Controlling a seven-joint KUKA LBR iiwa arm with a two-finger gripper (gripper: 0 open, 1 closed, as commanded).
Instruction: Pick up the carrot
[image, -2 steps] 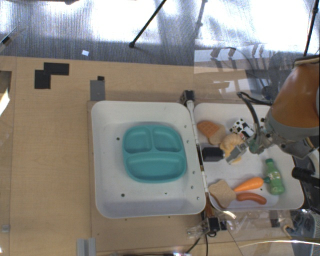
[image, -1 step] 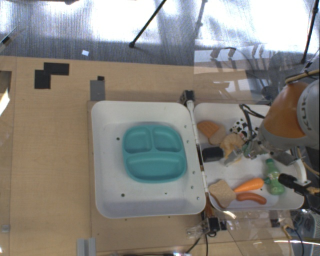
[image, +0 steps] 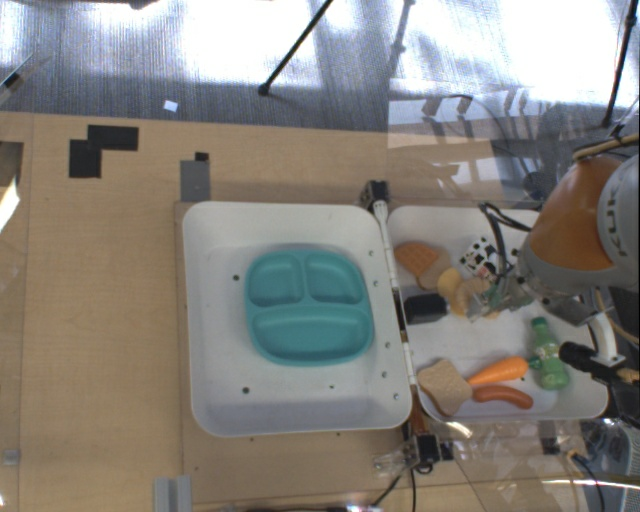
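- Orange carrot (image: 499, 371) lies in the right bin (image: 590, 405), near its front edge, tilted with one end raised toward the right.
- Touching or just beside the carrot: a slice of toast (image: 444, 386) at its left end, a reddish sausage (image: 503, 397) just in front of it, a green bottle (image: 546, 354) at its right end.
- Further back in the same bin: a tan bread-like piece (image: 421, 262), a small black block (image: 425, 307), a black-and-white patterned item (image: 481, 257), and a pale yellowish item (image: 455, 290).
- Left bin (image: 205, 330) holds a teal divided plate (image: 308, 305), roughly centred, three compartments.
- Both bins sit side by side on the wooden table (image: 90, 330).
- Arm enters from the right; its orange band sits over the back right part of the right bin.
- Hand (image: 487, 299) is low over the middle of the right bin, next to the yellowish item and well behind the carrot.
- Cannot tell how far the hand is spread, nor whether it has hold of anything; that area is too cluttered and blurred.
- Carrot is apart from the hand, resting on the bin floor.
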